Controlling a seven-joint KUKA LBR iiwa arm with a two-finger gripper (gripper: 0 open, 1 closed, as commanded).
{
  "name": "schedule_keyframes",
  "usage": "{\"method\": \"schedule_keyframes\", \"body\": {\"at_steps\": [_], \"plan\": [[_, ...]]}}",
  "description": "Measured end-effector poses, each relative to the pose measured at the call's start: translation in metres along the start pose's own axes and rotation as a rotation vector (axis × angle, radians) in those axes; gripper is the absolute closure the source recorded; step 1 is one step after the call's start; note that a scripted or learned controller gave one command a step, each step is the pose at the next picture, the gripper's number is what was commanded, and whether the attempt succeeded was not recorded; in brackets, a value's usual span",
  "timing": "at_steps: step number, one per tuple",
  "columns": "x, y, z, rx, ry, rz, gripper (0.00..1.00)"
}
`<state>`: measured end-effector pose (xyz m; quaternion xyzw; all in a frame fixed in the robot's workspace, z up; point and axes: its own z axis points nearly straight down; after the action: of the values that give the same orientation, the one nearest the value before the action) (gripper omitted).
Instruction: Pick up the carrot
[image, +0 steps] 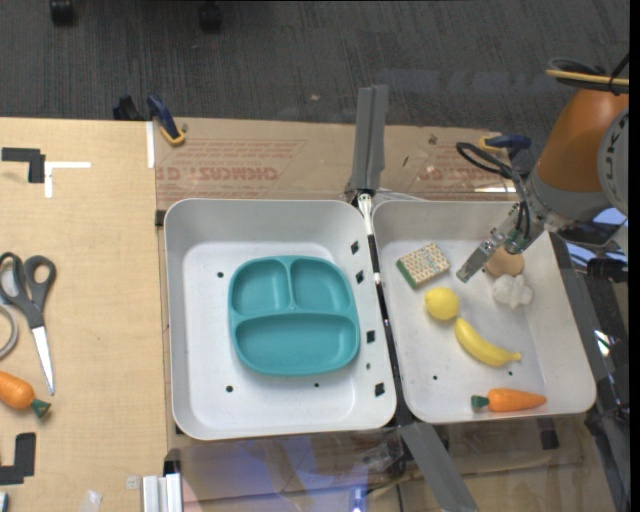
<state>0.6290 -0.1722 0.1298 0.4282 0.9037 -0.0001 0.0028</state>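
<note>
Gripper (488, 258) low over right bin (560, 395), far side; finger state cannot tell. Tan egg-like item (507, 264) touching gripper's right side; white crumpled item (512, 291) just below that. Checkered sponge (423, 263) left of gripper. Lemon (442, 303) and banana (485, 344) nearer camera. Carrot (510, 401) well apart from gripper, at bin's near edge, lying free. Teal divided plate (294, 314) in left bin (190, 330). Scissors (30, 310), second carrot (18, 392) on worktop (90, 260), far left.

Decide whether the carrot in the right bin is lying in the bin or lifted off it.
Lying in the bin. The carrot rests flat on the floor near the front wall of the right bin, with the tool well away, near the back.
</note>
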Motion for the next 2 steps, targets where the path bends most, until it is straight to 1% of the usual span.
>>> {"method": "schedule_keyframes", "body": {"at_steps": [1, 2], "plan": [[-0.040, -0.032, -0.072, 0.002, 0.000, 0.153, 0.00], [0.027, -0.064, 0.001, -0.017, -0.022, 0.191, 0.00]]}}
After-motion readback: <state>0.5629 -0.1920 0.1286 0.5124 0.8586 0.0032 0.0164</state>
